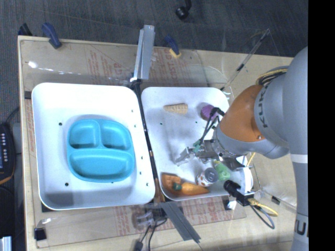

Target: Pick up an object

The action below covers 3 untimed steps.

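My hand (184,155) hangs low in the right bin (157,135), its fingers spread with nothing between them. Just near of it lies the carrot (184,187) along the bin's near wall. A tan roll (175,108) and a purple piece (208,110) sit at the far side. The left bin (47,140) carries a blue divided tray (100,150).

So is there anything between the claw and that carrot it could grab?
Nothing visible. The gripper hangs over bare floor of the right bin, and the carrot lies just below it in the picture, against the bin's near wall. A small can sits right of the carrot, off that path.
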Tool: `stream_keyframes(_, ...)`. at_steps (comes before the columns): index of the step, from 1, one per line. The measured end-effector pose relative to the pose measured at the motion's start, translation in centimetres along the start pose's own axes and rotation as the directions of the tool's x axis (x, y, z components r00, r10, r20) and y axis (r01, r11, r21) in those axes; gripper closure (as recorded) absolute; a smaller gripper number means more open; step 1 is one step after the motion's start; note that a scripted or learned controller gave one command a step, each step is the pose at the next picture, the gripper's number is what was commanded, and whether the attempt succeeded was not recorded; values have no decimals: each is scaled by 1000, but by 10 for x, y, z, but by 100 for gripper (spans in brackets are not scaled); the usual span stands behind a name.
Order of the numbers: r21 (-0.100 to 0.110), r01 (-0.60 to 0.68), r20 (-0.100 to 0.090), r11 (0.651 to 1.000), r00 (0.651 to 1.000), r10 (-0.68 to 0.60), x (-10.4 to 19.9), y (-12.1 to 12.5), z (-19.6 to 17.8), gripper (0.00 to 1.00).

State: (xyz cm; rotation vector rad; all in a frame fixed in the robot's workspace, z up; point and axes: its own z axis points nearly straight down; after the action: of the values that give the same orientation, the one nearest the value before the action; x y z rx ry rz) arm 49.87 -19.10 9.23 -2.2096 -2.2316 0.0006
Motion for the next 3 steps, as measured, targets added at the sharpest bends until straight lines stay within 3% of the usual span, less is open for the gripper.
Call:
stream_keyframes(1,1,-2,-1,1000,1000,2,-16,83,1,0)
stream_keyframes(2,-2,-1,0,1000,1000,1,-19,-16,-1,0)
stream_keyframes(3,-4,4,2,1000,1000,-4,-19,-14,-11,100)
